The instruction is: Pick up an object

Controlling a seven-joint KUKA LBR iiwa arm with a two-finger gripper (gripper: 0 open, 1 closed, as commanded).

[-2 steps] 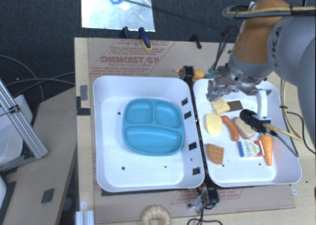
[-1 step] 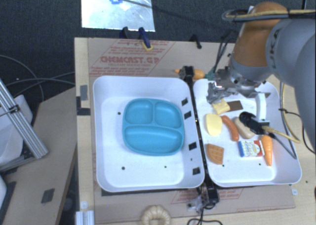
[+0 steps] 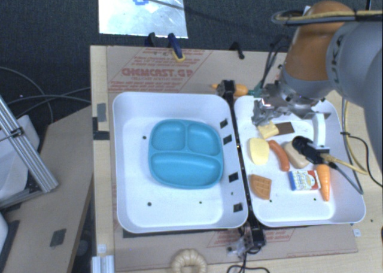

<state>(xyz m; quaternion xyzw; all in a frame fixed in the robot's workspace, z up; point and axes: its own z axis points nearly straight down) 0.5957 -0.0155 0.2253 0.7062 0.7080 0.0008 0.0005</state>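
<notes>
My gripper [image 3: 264,114] hangs low over the back left corner of the right bin [image 3: 347,206], just above a yellow cheese wedge [image 3: 268,130]. A brown square piece [image 3: 285,127] lies beside the wedge. Further forward lie a pale yellow oval piece [image 3: 259,151], a red sausage [image 3: 279,155], a tan bread roll [image 3: 295,156], a brown waffle [image 3: 260,186], a small red and white carton [image 3: 304,180] and an orange carrot [image 3: 324,182]. I see nothing held in the gripper.
The left bin [image 3: 131,206] holds a blue divided plate [image 3: 185,153]. An orange item [image 3: 240,90] sits behind the bins on the cardboard. A pale ring [image 3: 190,261] lies at the bench's front edge. A metal frame [image 3: 24,158] stands at the left.
</notes>
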